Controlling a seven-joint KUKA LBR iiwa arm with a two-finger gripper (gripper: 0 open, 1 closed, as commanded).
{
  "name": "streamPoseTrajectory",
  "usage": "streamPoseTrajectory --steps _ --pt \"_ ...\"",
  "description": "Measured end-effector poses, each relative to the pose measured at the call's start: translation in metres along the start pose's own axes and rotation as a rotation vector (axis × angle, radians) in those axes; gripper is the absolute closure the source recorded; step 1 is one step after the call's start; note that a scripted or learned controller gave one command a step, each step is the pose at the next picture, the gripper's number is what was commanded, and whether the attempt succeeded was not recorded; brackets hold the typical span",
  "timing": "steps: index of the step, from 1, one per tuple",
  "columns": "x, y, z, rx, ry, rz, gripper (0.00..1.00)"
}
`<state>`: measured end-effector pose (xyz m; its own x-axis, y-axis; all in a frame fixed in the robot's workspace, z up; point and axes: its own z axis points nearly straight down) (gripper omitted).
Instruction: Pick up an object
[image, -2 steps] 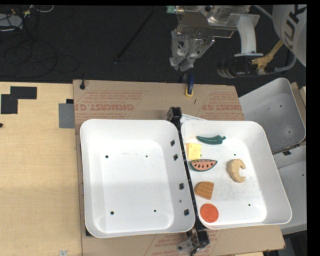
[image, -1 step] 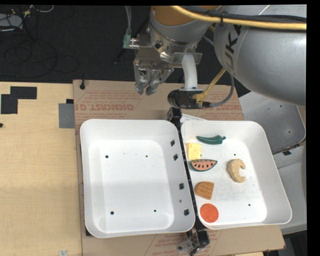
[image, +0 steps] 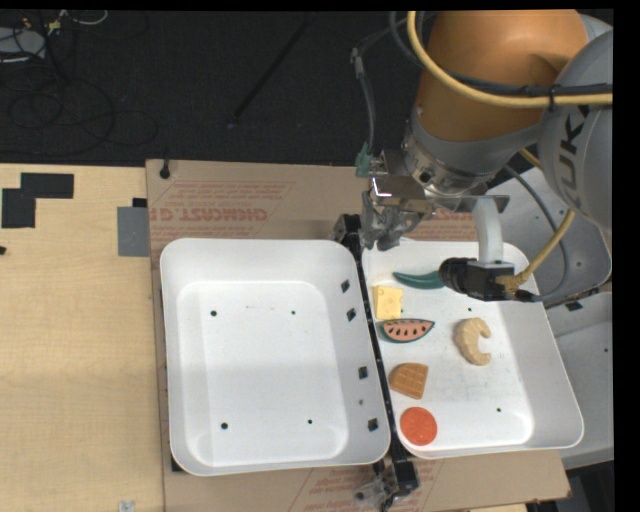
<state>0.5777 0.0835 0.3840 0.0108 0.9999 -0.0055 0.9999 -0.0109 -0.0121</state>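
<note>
The gripper (image: 385, 232) hangs over the far left corner of the right bin (image: 562, 405), close to the wall shared with the left bin (image: 172, 352). Its tip is dark and cluttered, so whether it is open or closed cannot be told, and nothing is seen held.

The candidate objects all lie in the right bin:
- A yellow block (image: 388, 301) sits just beside the shared wall.
- A watermelon slice (image: 408, 329) lies just in front of the block.
- A brown wedge (image: 409, 380) and a red disc (image: 419, 426) lie nearer the front rim.
- A beige curved piece (image: 473, 340) lies apart, with bare floor around it.
- A teal curved piece (image: 420, 280) lies nearest the gripper, its right end covered by robot hardware.

The arm's upper part is cut off at the top edge.
</note>
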Motion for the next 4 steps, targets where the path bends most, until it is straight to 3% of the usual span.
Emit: streamPoseTrajectory --steps 1,2,3,4 --pt "-0.088 -0.049 0.056 0.0 0.003 -0.001 1.0" --pt "-0.034 -0.074 0.019 -0.012 0.006 -0.015 1.0" --pt "-0.154 -0.092 0.069 -0.004 0.002 0.002 1.0" --pt "-0.095 -0.05 0.121 -0.004 0.007 -0.016 1.0"
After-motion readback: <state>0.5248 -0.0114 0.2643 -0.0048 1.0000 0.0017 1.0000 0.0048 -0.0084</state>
